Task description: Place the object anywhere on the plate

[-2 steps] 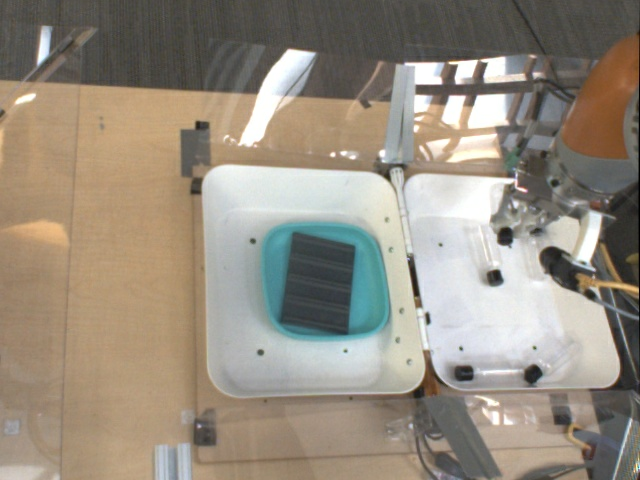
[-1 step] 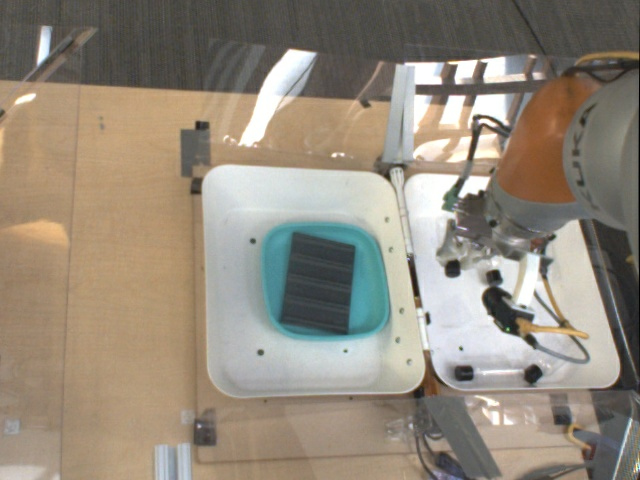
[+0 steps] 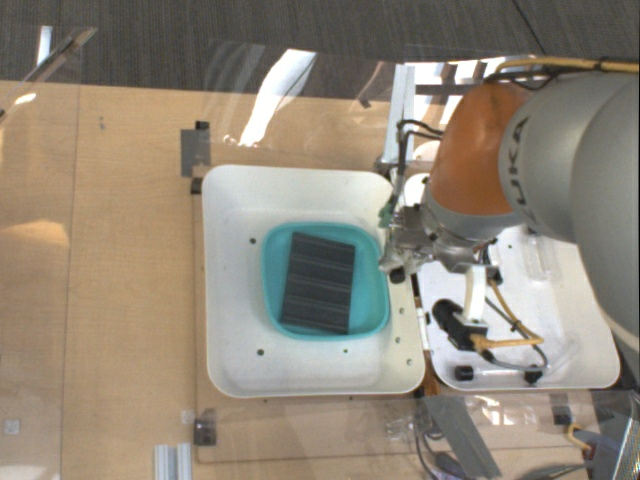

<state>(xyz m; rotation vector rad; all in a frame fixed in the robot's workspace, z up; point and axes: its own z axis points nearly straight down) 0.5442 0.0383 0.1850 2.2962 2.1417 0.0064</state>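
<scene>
1. Far out to the pincer's left, the pale wooden bench lies bare and catches some glare.
2. A small black bracket sits on the bench at the far-left corner of the left bin, well away from the pincer, up and to its left.
3. The left bin, white and shallow, spreads out on the pincer's left. Its right wall is just beside the pincer.
4. A teal plate rests in the middle of that bin. Its right rim comes close up to the pincer, though I cannot tell whether the two touch.
5. The dark ribbed slab lies flat on the teal plate, inside its rim, with its long sides running up and down the view and leaning slightly. It is to the pincer's left and clear of it.
6. The pincer hangs about over the seam between the two bins, at the plate's right edge. The wrist hides most of it, so I cannot tell whether it is spread or pressed together.
7. The arm, grey with an orange band, rises to the pincer's right and above it.
8. The right bin lies to the pincer's right, much of it under the arm.
</scene>
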